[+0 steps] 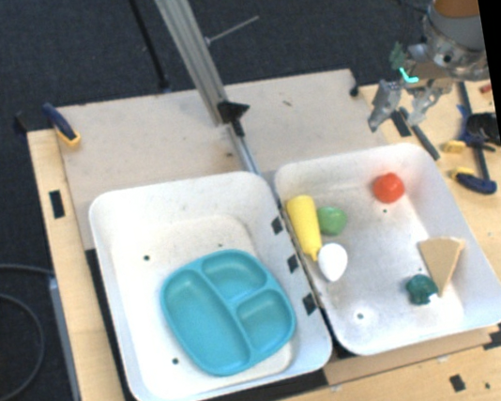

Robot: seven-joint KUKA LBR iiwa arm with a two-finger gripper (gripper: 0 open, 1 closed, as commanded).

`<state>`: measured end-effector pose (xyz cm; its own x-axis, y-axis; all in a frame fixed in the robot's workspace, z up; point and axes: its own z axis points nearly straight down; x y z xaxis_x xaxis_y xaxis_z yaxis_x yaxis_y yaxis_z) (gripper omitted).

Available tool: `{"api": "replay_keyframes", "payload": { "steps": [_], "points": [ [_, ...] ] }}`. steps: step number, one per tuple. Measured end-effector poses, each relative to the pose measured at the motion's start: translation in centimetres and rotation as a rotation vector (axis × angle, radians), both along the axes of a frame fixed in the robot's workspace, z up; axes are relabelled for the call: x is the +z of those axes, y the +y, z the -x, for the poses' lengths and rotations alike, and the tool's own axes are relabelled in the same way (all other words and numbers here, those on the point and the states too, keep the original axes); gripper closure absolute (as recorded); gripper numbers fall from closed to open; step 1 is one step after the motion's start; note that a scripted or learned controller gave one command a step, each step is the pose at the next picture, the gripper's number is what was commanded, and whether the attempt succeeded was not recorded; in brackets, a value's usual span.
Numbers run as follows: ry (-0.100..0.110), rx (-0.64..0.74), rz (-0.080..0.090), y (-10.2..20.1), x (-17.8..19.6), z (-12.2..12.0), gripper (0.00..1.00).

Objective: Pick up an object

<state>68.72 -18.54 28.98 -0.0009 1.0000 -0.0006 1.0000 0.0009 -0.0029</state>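
Note:
In the right bin [386, 329] lie several objects. A yellow cylinder [304, 224] rests along the left wall, with a green ball [334, 220] touching it and a white egg shape [333, 261] just below. A red ball [387, 187] sits near the far wall. A tan wedge [442, 260] and a small dark green piece [421, 288] lie at the right. My gripper [397, 115] hangs above the bench beyond the bin's far right corner, up and right of the red ball. It is open, with nothing between its fingers.
The left bin [123, 264] holds a teal divided plate [229, 311]. A slanted aluminium post [199, 61] rises behind the bins, ending at the seam between them. Blue and yellow clamps [475, 176] lie on the bench right of the right bin.

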Motion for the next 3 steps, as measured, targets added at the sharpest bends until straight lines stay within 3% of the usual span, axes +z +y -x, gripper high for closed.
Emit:
{"api": "replay_keyframes", "payload": {
  "steps": [1, 3],
  "points": [
    [-0.005, 0.001, 0.001, 0.0, 0.3, -0.1, 0.00],
    [-0.001, 0.001, 0.000, -0.1, -10.8, 0.0, 0.00]
  ]
}}
